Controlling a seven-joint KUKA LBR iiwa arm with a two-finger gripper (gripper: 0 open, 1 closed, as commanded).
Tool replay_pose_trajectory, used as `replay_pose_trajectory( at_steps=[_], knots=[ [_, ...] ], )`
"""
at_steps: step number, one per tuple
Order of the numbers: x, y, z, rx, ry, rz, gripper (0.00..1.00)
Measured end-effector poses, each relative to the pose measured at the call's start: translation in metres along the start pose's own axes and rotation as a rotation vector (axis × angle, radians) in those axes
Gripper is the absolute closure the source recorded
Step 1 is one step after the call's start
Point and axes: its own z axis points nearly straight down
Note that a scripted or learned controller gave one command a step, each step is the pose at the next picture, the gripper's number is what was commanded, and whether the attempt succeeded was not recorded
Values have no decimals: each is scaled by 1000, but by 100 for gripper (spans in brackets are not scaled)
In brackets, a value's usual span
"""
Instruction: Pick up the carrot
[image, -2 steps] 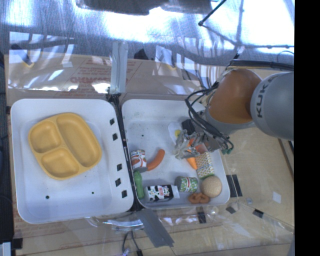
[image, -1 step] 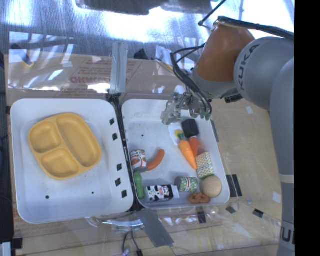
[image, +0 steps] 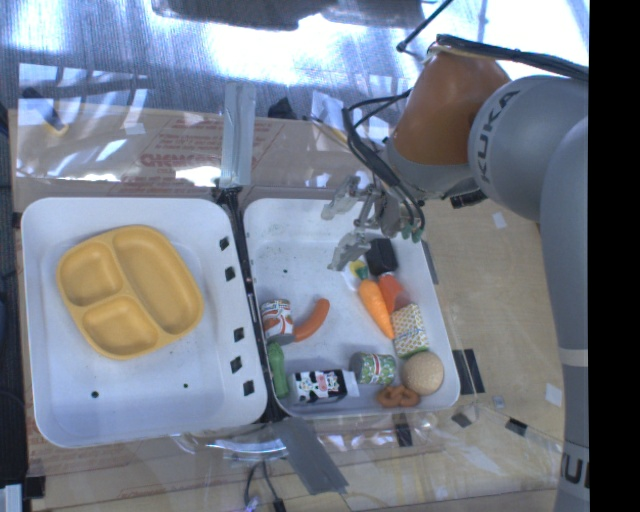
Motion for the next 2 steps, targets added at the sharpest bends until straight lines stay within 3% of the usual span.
replay_pose_trajectory(
  at_steps=[1,2],
  knots=[
    [33,-66,39,1,6,-35,0],
    [51,-68,86,1,0,-37,0]
  ],
)
